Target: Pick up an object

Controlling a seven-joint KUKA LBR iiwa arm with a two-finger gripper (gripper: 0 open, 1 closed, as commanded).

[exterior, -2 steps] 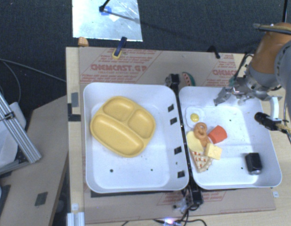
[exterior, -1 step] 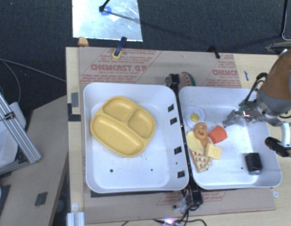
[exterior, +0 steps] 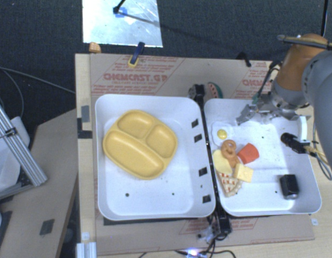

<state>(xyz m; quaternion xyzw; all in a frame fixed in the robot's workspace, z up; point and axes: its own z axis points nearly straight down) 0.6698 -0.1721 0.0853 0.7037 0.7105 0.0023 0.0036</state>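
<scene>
Two white bins on my worktop, claw above the right one.
Left bin (exterior: 117, 198) carries a yellow divided tray (exterior: 140, 143); right bin (exterior: 273, 198) bunches toy food near its left wall: orange piece (exterior: 248, 153), fried egg (exterior: 222, 133). My claw (exterior: 246, 114) hovers at the far edge, seemingly positioned to descend; grip state unclear.

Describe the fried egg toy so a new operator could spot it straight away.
Start at the right-hand white bin, the one the arm hangs over. Along its left wall lies a cluster of small food toys; the fried egg is the topmost, just above the pretzel. It alone is flat and white with a round yellow yolk.
</scene>
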